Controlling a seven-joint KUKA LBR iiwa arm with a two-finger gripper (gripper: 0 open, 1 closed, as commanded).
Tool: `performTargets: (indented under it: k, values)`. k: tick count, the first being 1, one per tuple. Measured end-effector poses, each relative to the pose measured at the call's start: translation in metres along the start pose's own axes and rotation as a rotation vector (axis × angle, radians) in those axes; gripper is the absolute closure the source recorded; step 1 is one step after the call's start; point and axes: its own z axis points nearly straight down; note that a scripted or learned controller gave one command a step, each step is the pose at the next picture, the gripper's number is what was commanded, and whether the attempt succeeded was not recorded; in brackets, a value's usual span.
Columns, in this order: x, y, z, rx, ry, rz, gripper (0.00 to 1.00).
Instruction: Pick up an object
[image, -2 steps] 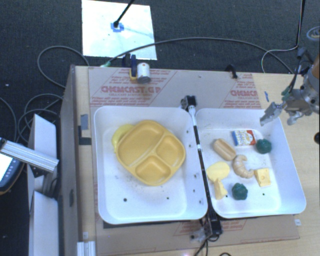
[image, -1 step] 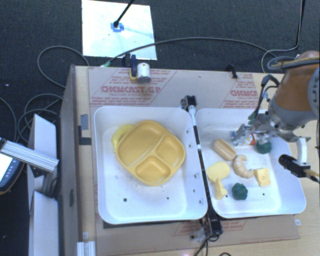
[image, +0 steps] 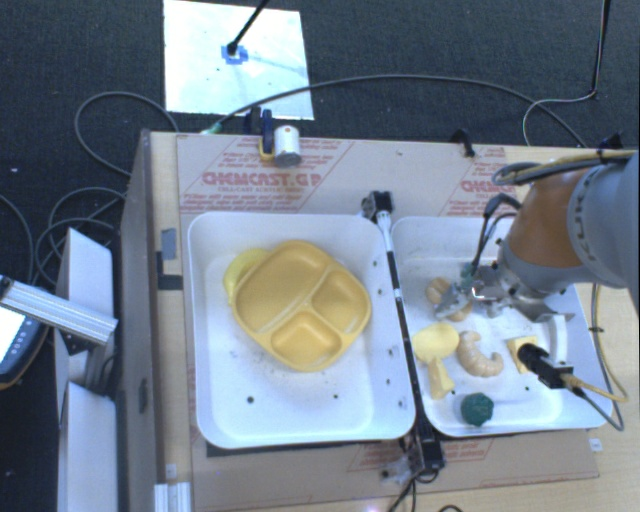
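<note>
Left bin (image: 215, 330): 1 yellow tray (image: 300, 303). Right bin (image: 575, 420): 2 tan pieces, 1 yellow mushroom shape (image: 437, 350), 1 green ball (image: 477, 408). Gripper (image: 462, 297) beside upper tan piece (image: 438, 291); finger state unclear.

The yellow divided plate (image: 300, 302) takes up most of the left bin (image: 215, 400); its bare floor runs along the near edge. Small objects crowd the right bin (image: 520, 425).
</note>
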Motion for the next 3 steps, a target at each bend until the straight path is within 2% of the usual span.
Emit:
performTargets:
  k: [1, 2, 3]
  values:
    - [0.036, -0.045, 0.000, 0.002, 0.001, 0.000, 0.00]
    - [0.027, 0.000, 0.000, 0.001, 0.001, -0.002, 0.00]
    - [0.015, 0.020, 0.000, 0.001, 0.001, -0.004, 0.00]
